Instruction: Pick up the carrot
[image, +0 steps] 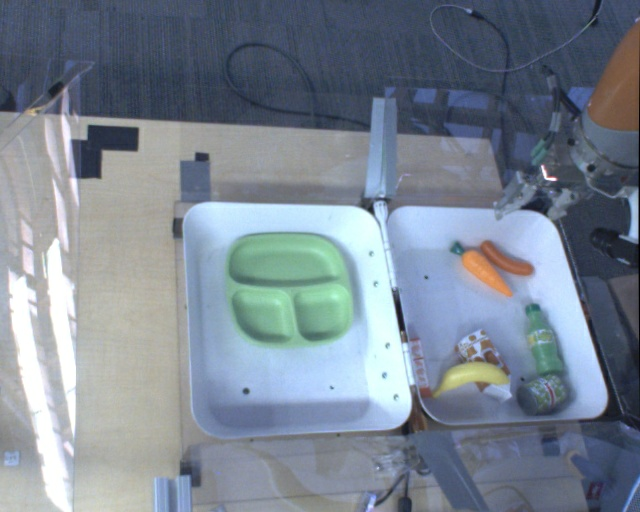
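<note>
An orange carrot (484, 271) with a green tip lies in the right bin (430, 232), upper middle, slanting down to the right. Just beyond it, touching or nearly so, lies a reddish sausage (507, 257). My gripper (533, 196) hangs over the bin's far right corner, above and to the right of the carrot, well apart from it. Its fingers (512, 193) are spread open with nothing between them.
The right bin also holds a green bottle (542, 340), a banana (471, 377), a small brown-and-white packet (478, 348) and a dark round can (542, 394) near the front. A green divided plate (291, 286) sits in the left bin (210, 330).
</note>
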